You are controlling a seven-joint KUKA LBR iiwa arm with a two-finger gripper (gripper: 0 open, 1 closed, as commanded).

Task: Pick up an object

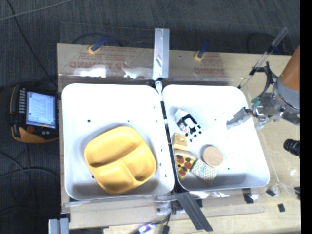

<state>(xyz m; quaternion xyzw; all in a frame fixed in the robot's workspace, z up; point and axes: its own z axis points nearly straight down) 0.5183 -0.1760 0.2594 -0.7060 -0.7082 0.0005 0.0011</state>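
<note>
The right bin holds a small cluster of objects along its left side. A black-and-white patterned piece lies highest, with a tan block just below it. Lower down sit a pizza-slice toy, a round tan disc and a green-and-white patterned item. My gripper hangs over the bin's right part, well right of the cluster and touching none of the objects. Nothing is seen in its grasp.
A yellow divided plate fills much of the left bin. A metal divider stands between the bins at the back. A handheld pendant lies left of the bench. The arm's orange band is at the right edge.
</note>
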